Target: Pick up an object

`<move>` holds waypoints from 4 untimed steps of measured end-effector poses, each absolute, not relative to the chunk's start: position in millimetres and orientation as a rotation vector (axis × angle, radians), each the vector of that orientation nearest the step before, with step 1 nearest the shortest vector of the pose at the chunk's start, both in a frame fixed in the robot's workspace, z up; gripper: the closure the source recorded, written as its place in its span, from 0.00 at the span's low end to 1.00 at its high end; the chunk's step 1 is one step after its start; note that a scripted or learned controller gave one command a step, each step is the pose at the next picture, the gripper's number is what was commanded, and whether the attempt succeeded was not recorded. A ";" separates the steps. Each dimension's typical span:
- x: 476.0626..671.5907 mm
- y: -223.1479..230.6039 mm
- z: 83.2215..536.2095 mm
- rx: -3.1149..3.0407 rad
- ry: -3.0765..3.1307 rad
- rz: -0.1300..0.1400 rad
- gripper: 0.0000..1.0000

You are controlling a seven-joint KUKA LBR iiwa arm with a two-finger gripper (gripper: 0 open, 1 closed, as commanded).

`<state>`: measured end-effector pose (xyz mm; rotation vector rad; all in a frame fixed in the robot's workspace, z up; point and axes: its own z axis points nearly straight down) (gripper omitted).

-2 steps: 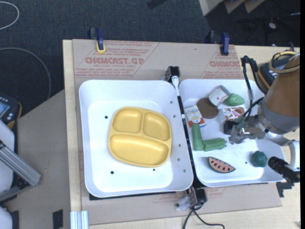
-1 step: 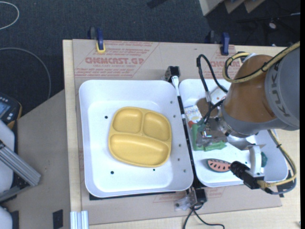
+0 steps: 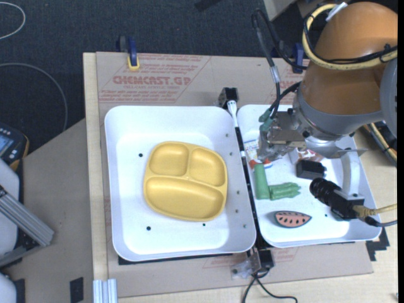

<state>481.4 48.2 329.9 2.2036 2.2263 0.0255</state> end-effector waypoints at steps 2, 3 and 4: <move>486.6 14.2 226.4 2.215 2.227 0.003 1.00; 480.8 15.4 355.4 2.211 2.217 0.020 1.00; 479.0 27.2 320.3 2.223 2.226 -0.005 1.00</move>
